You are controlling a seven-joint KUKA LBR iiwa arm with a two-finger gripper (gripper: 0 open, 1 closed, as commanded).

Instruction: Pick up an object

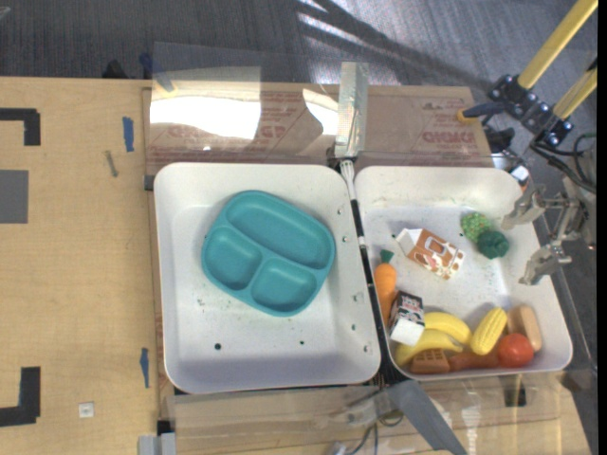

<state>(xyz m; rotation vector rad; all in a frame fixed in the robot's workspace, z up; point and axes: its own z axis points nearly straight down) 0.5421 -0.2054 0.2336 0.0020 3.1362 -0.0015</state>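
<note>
The right bin [446, 190] holds several toy foods. Among them are a green broccoli [486, 235], a white and orange carton [432, 252], an orange carrot [385, 282], a small black and white box [408, 316], a banana [446, 328], a corn cob [489, 330], a hot dog [524, 325] and a red tomato [515, 350]. My gripper [531, 240] hangs at that bin's right rim, to the right of the broccoli. Its two metal fingers stand apart, open, with nothing between them.
In the left bin [180, 330] lies a teal divided plate [269, 251]. A metal divider post [349, 112] rises behind the seam between the bins. Yellow struts and cables [550, 74] crowd the far right. Tan board [66, 254] lies to the left.
</note>
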